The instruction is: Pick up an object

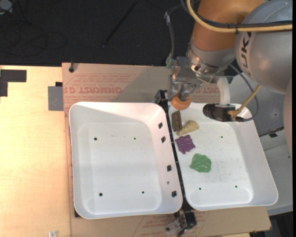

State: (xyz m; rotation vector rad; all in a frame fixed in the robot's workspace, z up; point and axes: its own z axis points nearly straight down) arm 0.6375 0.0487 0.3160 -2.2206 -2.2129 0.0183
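Observation:
My gripper (181,97) hangs over the far left corner of the right bin (246,181). Its fingers are shut on a small round orange object (180,102), which sits at their tips just above the bin's rim. In the bin below lie a dark brown block (176,121), a tan wedge-shaped piece (188,127), a purple lump (185,143) and a green lump (201,162).
The left bin (89,181) stands beside the right one, their rims joined by black clips (168,168). Both rest on a cardboard sheet (113,85) on the wooden bench. The arm's grey and orange body looms over the right bin's far side.

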